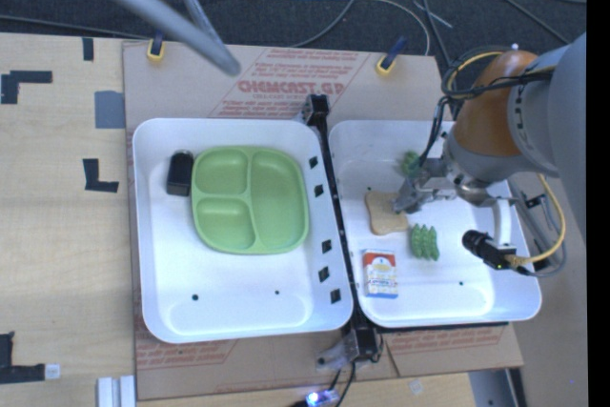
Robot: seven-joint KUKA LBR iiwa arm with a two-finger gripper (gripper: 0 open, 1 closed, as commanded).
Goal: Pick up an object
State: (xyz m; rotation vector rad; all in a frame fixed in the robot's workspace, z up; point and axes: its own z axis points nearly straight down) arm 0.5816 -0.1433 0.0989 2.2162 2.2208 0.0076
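The right bin (pixel 448 298) holds a flat tan piece like a bread slice (pixel 382 216), a bumpy green toy (pixel 424 241), a small white and red carton (pixel 379 274) and a small green item (pixel 411 163) near the far wall. My gripper (pixel 413 194) hangs low over the right bin, at the upper right corner of the tan piece and just above the bumpy green toy. The grey arm with its orange band (pixel 491 114) comes in from the right and hides part of the bin's right side.
The left bin (pixel 152 281) holds a green divided plate (pixel 251 199) with a small black object (pixel 179 173) at its left. A black divider (pixel 329 205) runs between the bins. Cables lie behind the bench and loop beside the wrist.
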